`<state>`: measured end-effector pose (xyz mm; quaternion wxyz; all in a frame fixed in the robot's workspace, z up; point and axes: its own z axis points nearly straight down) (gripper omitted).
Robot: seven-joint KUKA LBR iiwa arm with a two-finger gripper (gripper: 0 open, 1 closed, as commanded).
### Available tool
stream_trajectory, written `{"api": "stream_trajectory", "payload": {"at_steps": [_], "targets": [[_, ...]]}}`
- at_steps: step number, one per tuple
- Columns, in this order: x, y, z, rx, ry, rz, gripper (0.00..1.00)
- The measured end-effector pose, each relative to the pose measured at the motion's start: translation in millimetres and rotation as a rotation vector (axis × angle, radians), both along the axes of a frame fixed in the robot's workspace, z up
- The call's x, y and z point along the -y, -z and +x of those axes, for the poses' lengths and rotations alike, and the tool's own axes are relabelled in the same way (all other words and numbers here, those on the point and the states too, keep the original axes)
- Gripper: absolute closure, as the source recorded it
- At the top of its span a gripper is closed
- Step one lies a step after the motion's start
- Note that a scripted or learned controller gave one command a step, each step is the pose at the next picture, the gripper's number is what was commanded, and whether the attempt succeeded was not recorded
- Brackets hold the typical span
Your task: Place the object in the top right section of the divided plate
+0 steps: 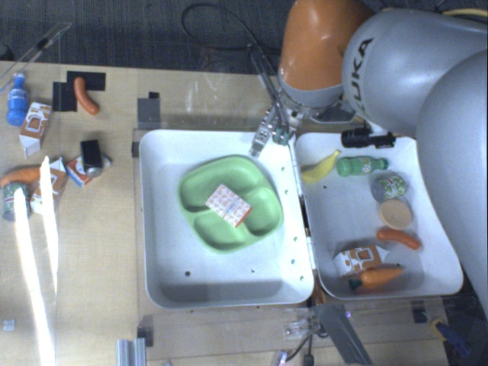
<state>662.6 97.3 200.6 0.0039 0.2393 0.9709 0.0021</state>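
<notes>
Wooden bench w/ two white bins. Green divided plate [230, 212] sits in left bin [160, 280]; small patterned carton [229, 205] lies across its center ridge. Gripper [271, 136] hovers near the bin's top-right edge, holding nothing. Nudge carton fully into top-right section, approach vertically.

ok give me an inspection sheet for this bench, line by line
Surface: wooden bench, two white bins side by side.
Job's things: green plate in left bin; small printed box lying across its middle.
Clutter: right bin holds banana, green bottle, sausage, carrot, carton.
Gripper: gripper above left bin's far right corner, holding nothing seen.
Cables: black cable behind bins.
Surroundings: spare toys on bench at left.
</notes>
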Motion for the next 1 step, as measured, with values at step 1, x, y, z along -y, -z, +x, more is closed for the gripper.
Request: {"api": "stream_trajectory", "payload": {"at_steps": [1], "targets": [[-5.0,-70.0,-26.1,0.003,-0.197,-0.001,1.0]]}}
